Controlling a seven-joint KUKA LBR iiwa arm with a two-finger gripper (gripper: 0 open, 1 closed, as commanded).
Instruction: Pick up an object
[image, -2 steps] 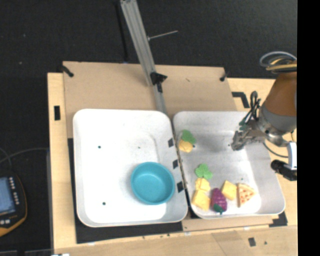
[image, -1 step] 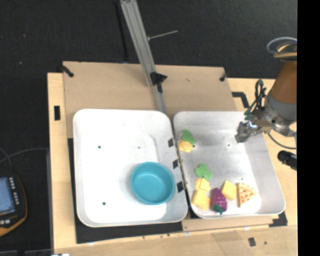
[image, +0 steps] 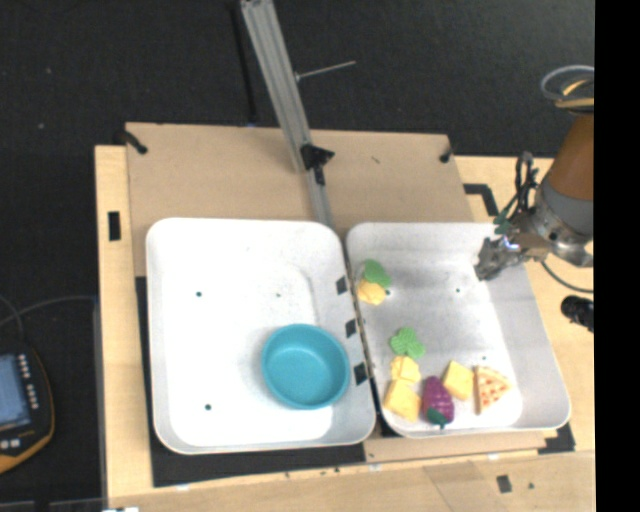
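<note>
We see two matt white plastic bins (image: 250, 250), faintly speckled. The blue bowl (image: 305, 365) looks like smooth plastic, as do the toy foods (image: 420, 385). The counter (image: 115, 330) looks like pale matt wood.

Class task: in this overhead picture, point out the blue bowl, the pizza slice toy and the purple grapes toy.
blue bowl (image: 305, 366), camera view, on its inner floor.
pizza slice toy (image: 489, 386), camera view, on the topping face.
purple grapes toy (image: 437, 399), camera view, on the middle of the bunch.
</note>
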